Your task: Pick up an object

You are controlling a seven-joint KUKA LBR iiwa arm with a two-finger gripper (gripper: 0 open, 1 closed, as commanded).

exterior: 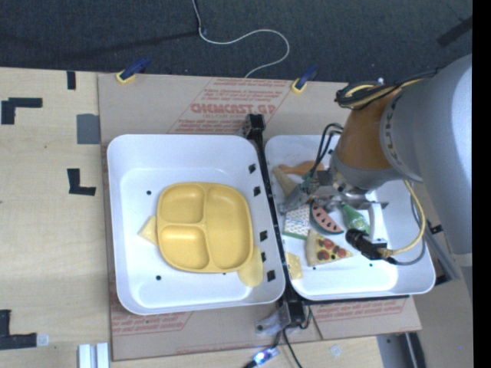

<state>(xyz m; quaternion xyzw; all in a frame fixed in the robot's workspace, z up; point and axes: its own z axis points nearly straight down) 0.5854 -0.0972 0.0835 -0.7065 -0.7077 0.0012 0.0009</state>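
– Bins first: where do they sit?

– Two white bins lie side by side on a cardboard sheet (230,102) over the table (46,205). The left bin (130,167) fills the middle of the frame; the right bin (406,274) lies toward the lower right.

– What does the left bin hold?

– A yellow divided plate (205,227) rests flat near its centre, with a yellow scrap (249,273) poking out at the plate's lower right edge.

– And the right one?

– Small toy foods crowd its left half: a pizza slice (328,249) low down, a watermelon slice (326,221) just above it, a green piece (357,219) beside that, and a tan piece (285,176) near the divider.

– Where is the arm?

– It enters from the right edge. Its orange band (364,140) sits above the right bin, and the gripper (311,194) reaches down among the toy foods, close to the watermelon slice.

– Does the gripper hold anything?

– That cannot be told; the wrist and cables cover it.
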